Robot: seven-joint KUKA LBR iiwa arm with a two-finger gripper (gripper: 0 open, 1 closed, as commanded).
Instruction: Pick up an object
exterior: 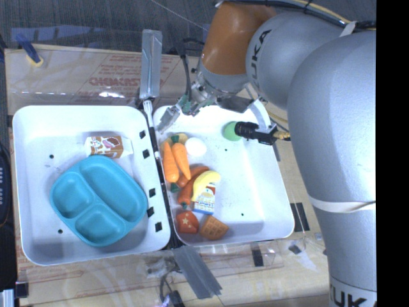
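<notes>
My hand hovers at the right bin's upper-left corner; whether it is spread, I cannot tell. The carrots lie just below it. They look rigid, light and smooth; grip across the mid-length.

Toy food in right bin

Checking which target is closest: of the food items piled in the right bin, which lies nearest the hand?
The white egg, at the pile's upper end just below the hand. The carrots start beside it but stretch away; the tomato is farthest.
</notes>
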